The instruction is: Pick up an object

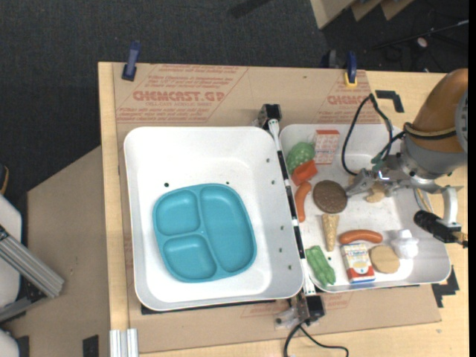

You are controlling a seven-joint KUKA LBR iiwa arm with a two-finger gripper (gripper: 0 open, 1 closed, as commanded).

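Arm: we see the grey arm (439,136) with its orange band reaching in from 3 o'clock over the right bin (428,274)
Jaws: the gripper (370,186) sits low near the middle of the right bin, pointing toward 9 o'clock; we cannot tell how far the jaws stand apart, nor whether anything is between them
Nearest thing: a brown round piece on a cone (329,207), just beside the gripper at its 8 o'clock; touching or apart, we cannot tell
Other things in the right bin: green leafy piece (300,155) and small red-and-white packet (326,146) toward 12 o'clock; two orange-red pieces (302,188) along the left wall; sausage (361,236), red-and-white carton (359,262) and tan round biscuit (385,259) toward 6 o'clock; green pod (320,265) at the 7 o'clock corner
Left bin: the left bin (149,155) holds a teal divided plate (204,231), lying flat toward 6 o'clock
Surface: both bins rest side by side on a brown board (186,91) on the surface
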